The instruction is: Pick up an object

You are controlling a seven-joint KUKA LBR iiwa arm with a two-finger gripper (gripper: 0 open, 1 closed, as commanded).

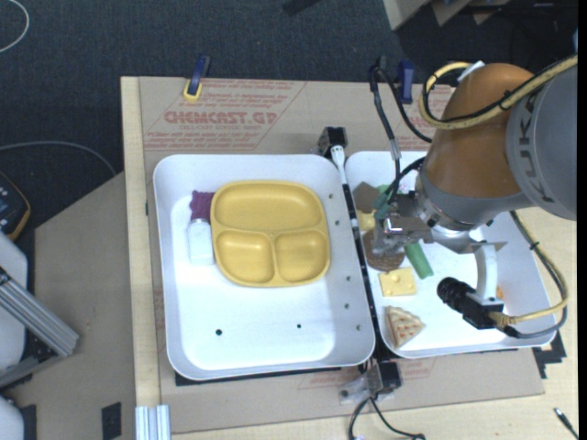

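Note:
My gripper point(393, 225) hangs low over the left part of the right bin point(514, 337), above a brown round item point(383, 250). A green stick point(419, 261) lies just to its right. In front of it lie a yellow cheese slice point(398, 284) and a tan wedge point(404, 324). A yellow divided plate point(271, 230) sits in the left bin point(248, 337), with a purple piece point(200, 204) and a white piece point(199, 242) at its left side. The arm's bulk hides the middle of the right bin.
A black cable and connector point(468, 305) hang from the wrist over the right bin. Cardboard point(220, 108) lies under both bins. Clamps sit at the seam between the bins, at back point(332, 142) and front point(381, 377).

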